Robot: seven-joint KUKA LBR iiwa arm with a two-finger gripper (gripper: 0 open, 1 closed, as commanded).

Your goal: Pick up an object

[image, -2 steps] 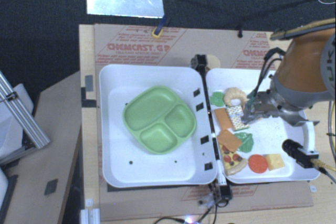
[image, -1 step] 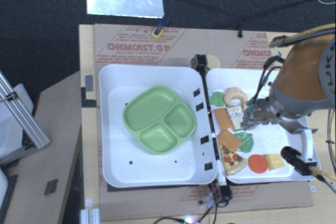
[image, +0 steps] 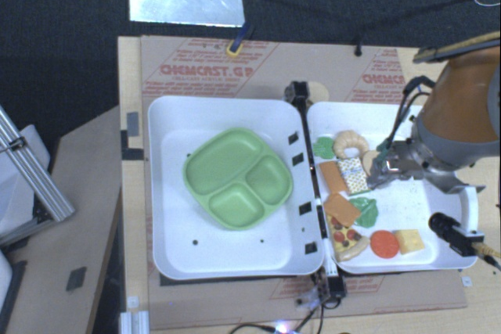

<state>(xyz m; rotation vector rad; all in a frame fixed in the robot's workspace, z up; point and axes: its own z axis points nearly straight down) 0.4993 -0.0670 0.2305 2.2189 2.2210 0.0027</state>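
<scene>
The right bin (image: 407, 115) holds several toy foods. A tan ring-shaped pastry (image: 350, 142) lies at the back beside a green leaf (image: 323, 146). Below them are an orange block (image: 332, 177) and a white speckled piece (image: 354, 175). Nearer the front are an orange wedge (image: 341, 207), a green lettuce piece (image: 365, 210), a pizza slice (image: 350, 243), a red tomato slice (image: 383, 244) and a yellow cheese cube (image: 409, 240). My gripper (image: 380, 168) is low in this bin, just right of the speckled piece and the pastry.
The left bin (image: 168, 168) holds a green divided plate (image: 237, 177). A black-clipped divider (image: 307, 168) separates the two bins. The right half of the right bin lies under the arm (image: 462, 117).
</scene>
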